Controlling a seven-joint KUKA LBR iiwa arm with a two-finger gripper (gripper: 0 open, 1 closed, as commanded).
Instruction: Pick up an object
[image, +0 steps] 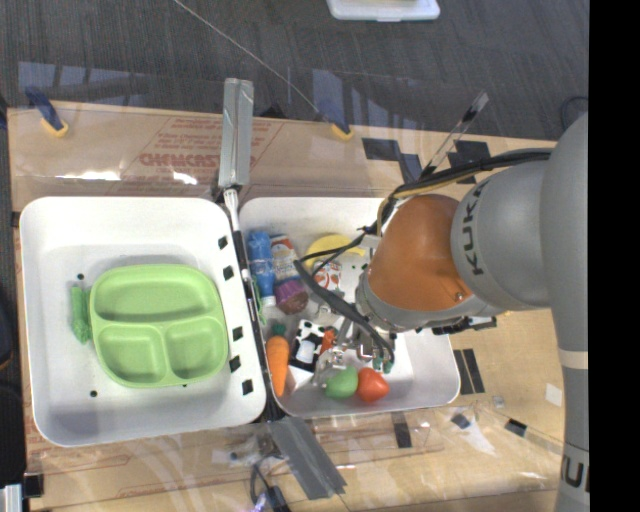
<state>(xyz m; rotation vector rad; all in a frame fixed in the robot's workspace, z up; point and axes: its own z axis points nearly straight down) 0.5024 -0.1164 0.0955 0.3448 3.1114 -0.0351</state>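
Green ball (341, 384) lies near the right bin's (440, 372) front wall, a red piece (373, 386) touching its right side. Just above the ball hangs the claw (350, 358); whether it is wide or narrow I cannot tell. Left of the ball lies a carrot (277, 362); farther left, a green tray (157, 324) sits in the left bin (50, 300).

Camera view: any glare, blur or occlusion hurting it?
Camera view: sharp, evenly lit; soft sheen on the clear sheet behind the bins; the arm hides much of the right bin; the end effector sits in clutter, hard to read.
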